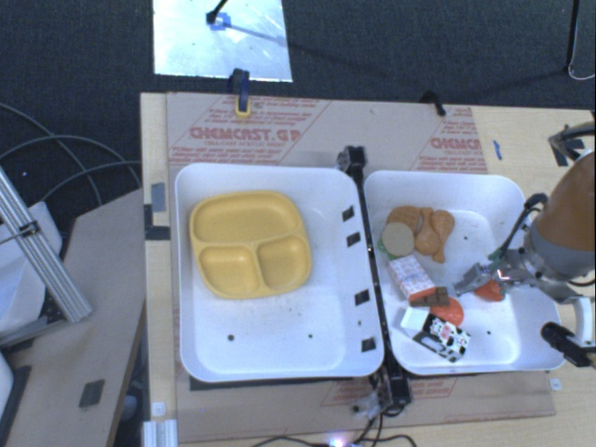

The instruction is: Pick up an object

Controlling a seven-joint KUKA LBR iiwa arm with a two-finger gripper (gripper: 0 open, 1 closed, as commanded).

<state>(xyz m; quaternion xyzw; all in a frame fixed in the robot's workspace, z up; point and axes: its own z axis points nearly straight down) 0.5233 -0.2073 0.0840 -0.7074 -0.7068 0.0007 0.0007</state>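
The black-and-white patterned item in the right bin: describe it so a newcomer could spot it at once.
Start at the right bin, the one without the yellow tray. Along its near edge, left of centre, lies a small black-and-white patterned item. Its cow-like blotches set it apart from the tan pieces, the pink-speckled white block and the orange-red pieces beyond it.

two bins side by side on the counter (307, 124). left bin (279, 333): divided tray (250, 243) toward its rear left. right bin (494, 343): sliced loaf (419, 229) at rear, small box (410, 276) before it, carton (436, 331) nearest the front (gripper (480, 275) to their right).
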